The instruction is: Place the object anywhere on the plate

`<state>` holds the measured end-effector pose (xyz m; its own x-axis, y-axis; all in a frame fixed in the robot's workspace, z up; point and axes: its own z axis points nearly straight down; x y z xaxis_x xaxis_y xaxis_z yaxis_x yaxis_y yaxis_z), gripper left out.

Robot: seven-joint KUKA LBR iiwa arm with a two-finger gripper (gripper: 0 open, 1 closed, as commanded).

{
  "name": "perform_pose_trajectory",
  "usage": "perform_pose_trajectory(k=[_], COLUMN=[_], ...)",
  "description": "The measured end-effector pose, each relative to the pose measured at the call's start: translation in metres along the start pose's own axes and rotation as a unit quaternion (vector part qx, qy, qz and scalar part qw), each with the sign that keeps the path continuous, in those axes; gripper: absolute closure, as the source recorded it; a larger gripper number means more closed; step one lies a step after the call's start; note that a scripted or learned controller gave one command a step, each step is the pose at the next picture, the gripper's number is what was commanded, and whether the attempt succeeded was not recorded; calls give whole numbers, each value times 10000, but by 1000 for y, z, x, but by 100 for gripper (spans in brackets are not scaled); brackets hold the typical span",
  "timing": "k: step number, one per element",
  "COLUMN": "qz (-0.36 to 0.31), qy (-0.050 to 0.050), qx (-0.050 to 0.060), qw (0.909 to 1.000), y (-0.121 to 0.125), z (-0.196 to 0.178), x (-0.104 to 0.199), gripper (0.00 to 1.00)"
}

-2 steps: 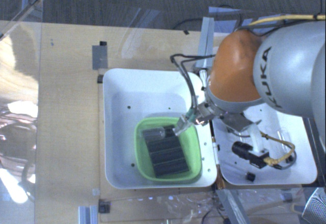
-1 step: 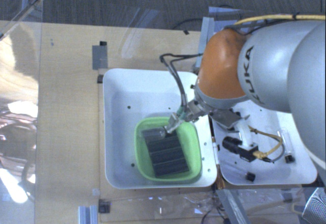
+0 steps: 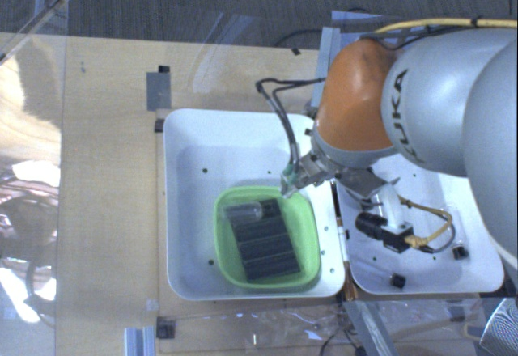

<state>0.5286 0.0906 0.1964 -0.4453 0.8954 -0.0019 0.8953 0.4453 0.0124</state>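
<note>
One green plate sits in the left of two white bins, carrying one dark ridged object. The jaws hover at its rim; their opening is impossible to tell.

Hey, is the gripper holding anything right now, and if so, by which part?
Cannot be told. The arm hides the gripper; its fingers are out of sight. A dark ridged object lies on the green plate in the left bin.

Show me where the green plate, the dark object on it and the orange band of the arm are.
green plate (image 3: 306,225): camera view, on its right rim.
dark object (image 3: 263,243): camera view, on its ribbed top.
orange band (image 3: 356,99): camera view, on its rounded middle.
</note>
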Motion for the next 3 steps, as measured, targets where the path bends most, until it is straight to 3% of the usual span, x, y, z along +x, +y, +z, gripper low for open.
perform_pose_trajectory(k=[1, 2, 3], qz=[-1, 357, 326], qy=[0, -5, -16], qx=[1, 20, -11], qw=[10000, 9994, 9995], y=[0, -43, -40], z=[0, -83, -94], x=[0, -14, -14], gripper=[0, 0, 100])
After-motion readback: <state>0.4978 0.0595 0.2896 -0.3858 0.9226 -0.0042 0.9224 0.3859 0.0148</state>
